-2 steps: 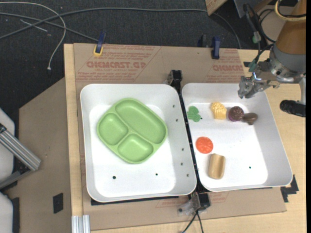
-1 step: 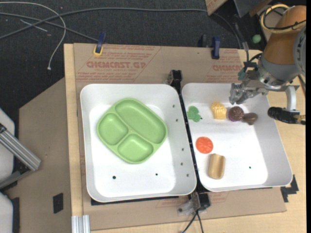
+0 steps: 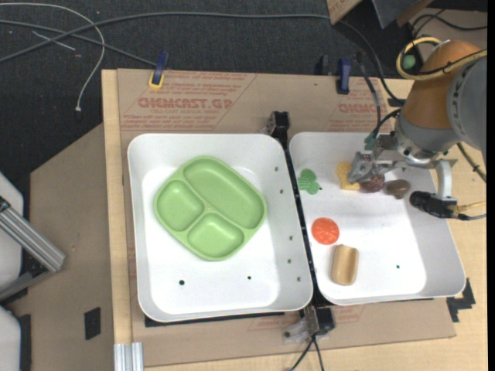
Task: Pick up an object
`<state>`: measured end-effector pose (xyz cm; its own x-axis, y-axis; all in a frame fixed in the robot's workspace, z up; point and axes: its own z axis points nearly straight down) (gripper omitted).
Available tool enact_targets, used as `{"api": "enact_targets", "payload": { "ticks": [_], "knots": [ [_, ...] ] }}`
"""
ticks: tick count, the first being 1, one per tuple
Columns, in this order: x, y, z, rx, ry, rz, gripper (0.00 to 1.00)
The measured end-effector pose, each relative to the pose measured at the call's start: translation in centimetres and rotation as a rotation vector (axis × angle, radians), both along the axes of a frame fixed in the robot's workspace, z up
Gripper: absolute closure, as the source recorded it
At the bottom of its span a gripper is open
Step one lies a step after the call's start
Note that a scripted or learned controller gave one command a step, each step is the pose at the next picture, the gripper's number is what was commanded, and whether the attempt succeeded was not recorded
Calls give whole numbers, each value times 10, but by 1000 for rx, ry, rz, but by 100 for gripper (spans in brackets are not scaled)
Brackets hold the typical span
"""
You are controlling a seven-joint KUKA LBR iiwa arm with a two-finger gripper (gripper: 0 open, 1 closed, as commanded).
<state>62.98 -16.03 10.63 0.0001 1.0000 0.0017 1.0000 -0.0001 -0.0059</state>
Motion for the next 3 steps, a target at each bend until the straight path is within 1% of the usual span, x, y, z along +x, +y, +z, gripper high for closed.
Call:
{"api": "enact_targets", "payload": {
  "ticks": [1,2,3],
  "knots": [
    [2,0,15,-1,-7,0,100],
    [7,-3,79,-3,-13,1,100],
    [9,-2,124,-3,-12,1,100]
  ]
}}
